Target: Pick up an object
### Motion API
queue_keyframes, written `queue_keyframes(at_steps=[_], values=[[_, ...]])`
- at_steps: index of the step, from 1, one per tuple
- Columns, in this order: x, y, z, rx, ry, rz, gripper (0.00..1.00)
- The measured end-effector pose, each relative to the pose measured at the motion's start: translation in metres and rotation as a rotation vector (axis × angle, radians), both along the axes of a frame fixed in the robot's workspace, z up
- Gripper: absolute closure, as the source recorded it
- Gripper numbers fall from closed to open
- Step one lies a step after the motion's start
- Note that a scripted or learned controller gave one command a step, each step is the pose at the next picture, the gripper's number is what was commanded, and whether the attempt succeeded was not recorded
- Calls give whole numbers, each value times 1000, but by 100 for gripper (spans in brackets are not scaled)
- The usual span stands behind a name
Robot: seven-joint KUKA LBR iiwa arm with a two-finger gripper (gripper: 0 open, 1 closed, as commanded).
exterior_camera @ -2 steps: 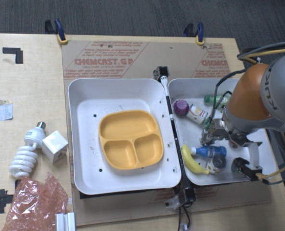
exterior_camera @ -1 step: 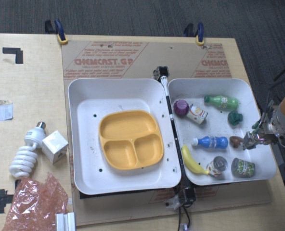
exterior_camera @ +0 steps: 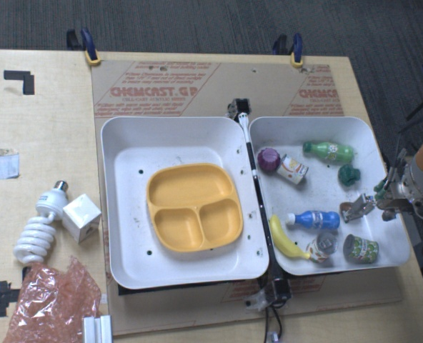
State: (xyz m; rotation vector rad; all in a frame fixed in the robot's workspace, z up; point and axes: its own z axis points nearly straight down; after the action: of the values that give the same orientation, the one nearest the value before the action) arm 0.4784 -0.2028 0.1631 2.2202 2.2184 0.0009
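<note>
The right bin holds several small objects. A green bottle lies at the back, with a dark green lump just in front of it. A purple ball touches a small white carton. Nearer the front lie a blue bottle, a yellow banana, a small grey round thing and a green can. My gripper hangs over the bin's right side, right of the blue bottle and above the green can. Nothing shows held in it.
The left bin holds a yellow divided plate. On the bench to the left lie a spiral light bulb, a white cube and a crumpled pink bag. Clamps hold the board at the back.
</note>
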Motion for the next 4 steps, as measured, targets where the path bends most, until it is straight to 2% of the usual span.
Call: queue_keyframes(at_steps=[1, 2, 3, 4], values=[[-1, 30, -71, 2, 2, 0, 0], [1, 29, -61, 1, -1, -2, 100], [1, 89, 7, 1, 1, 1, 100], [1, 89, 7, 1, 1, 1, 0]])
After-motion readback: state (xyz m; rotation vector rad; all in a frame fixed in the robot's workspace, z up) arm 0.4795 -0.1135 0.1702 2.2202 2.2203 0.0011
